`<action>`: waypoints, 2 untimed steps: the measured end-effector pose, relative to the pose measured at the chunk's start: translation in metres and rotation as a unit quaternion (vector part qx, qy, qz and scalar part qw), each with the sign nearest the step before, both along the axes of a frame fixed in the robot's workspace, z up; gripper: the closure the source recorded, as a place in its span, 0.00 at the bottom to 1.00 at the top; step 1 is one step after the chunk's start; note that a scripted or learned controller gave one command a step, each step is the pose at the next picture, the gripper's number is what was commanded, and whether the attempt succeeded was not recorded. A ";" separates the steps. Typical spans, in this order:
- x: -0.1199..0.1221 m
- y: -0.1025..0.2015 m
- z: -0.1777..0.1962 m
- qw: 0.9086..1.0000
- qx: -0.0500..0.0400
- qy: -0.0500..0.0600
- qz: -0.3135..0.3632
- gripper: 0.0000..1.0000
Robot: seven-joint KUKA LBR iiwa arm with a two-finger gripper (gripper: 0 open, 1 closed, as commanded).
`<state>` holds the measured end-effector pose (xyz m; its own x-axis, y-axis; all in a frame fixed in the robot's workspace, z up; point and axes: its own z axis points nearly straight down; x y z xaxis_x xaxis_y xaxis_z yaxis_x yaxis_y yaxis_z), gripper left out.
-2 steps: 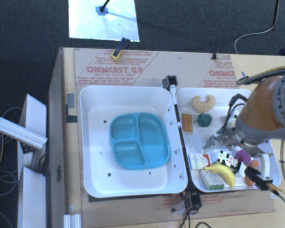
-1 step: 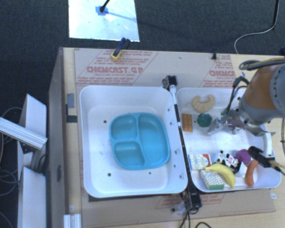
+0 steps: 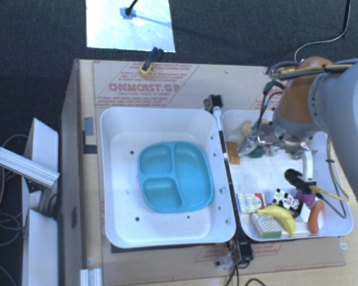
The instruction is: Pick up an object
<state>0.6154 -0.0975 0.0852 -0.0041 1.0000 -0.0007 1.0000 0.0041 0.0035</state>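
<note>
My gripper (image 3: 255, 143) hangs low over the back left part of the right bin (image 3: 340, 228), below the orange wrist band. A small dark green thing (image 3: 256, 153) lies right under it, and a beige lump (image 3: 246, 127) sits just behind it. Whether the gripper touches either one is hidden by its metal body. At the front of the same bin lie a yellow banana (image 3: 281, 215), a reddish sausage (image 3: 314, 217), a small white carton (image 3: 249, 202), a pale green block (image 3: 265, 226) and a black-and-white patterned piece (image 3: 284, 198).
The left bin (image 3: 116, 159) holds a light blue divided plate (image 3: 174, 176). A black-tipped bar (image 3: 218, 121) runs along the rim between the two bins. A yellow-and-black clamp (image 3: 150, 61) lies on the board behind the bins.
</note>
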 end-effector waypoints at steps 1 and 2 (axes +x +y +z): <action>0.037 0.011 0.000 1.000 -0.001 0.005 0.000 0.00; 0.039 0.012 0.011 1.000 -0.001 0.001 0.002 1.00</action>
<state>0.6546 -0.0857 0.0961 -0.0086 1.0000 -0.0034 1.0000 0.0086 0.0025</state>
